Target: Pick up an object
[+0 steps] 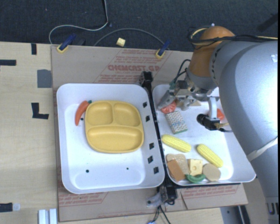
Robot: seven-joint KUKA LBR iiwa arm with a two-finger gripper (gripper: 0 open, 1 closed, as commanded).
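Two-finger gripper (173, 99) low over small red-orange toy piece (168, 108) in right white bin (238, 171), jaw state unreadable; centre on it before closing, clear of the patterned packet (176, 122).

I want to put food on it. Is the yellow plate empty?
Empty. The yellow plate in the left bin has bare sections; the carrot lies beside it.

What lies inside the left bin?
A yellow divided plate and a carrot beside it in the left bin. Whatever is under the plate is covered.
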